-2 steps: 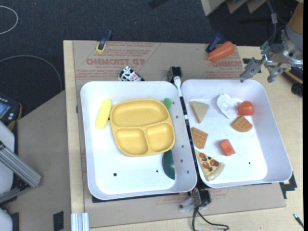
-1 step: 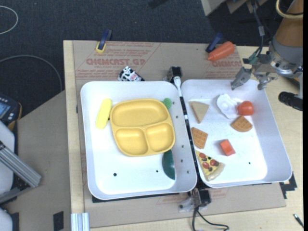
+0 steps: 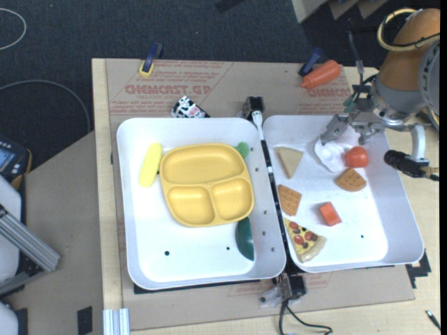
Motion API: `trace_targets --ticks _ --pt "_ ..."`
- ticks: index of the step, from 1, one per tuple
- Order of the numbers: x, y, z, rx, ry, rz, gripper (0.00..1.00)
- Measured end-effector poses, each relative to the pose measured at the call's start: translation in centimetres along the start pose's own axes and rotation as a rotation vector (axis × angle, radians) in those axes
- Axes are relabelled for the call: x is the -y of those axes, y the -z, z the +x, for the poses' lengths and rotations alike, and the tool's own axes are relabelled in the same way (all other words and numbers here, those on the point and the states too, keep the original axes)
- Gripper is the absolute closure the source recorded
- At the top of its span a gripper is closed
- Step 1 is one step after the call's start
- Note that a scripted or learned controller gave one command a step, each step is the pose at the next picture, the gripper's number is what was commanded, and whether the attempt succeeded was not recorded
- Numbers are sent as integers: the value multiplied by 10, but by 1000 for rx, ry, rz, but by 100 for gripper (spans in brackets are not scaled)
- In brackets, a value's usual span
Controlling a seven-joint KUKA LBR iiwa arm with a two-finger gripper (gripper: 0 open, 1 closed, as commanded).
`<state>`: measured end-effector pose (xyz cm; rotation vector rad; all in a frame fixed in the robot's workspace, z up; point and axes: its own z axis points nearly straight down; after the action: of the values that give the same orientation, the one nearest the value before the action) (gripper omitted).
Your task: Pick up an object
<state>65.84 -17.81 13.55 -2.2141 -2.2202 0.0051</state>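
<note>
Dark grey carpet floor around bench. Thin cable loop lying on carpet at upper left. Bench top pale brown board with red lettering. Metal rail at lower left. Even, soft light.

Gripper low over right bin, beside white object and red ball. Yellow divided tray in left bin.

bright, even overhead light — the white bins glare slightly, nearly washed out. shadows are soft and short, falling toward 6 o'clock. focus is fair centrally — softer, slightly blurred toward 3 o'clock and the corners.
</note>
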Motion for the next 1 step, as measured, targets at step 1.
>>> trace_targets --ticks 1 --pt "0 -53 1 0 0 -1 0"
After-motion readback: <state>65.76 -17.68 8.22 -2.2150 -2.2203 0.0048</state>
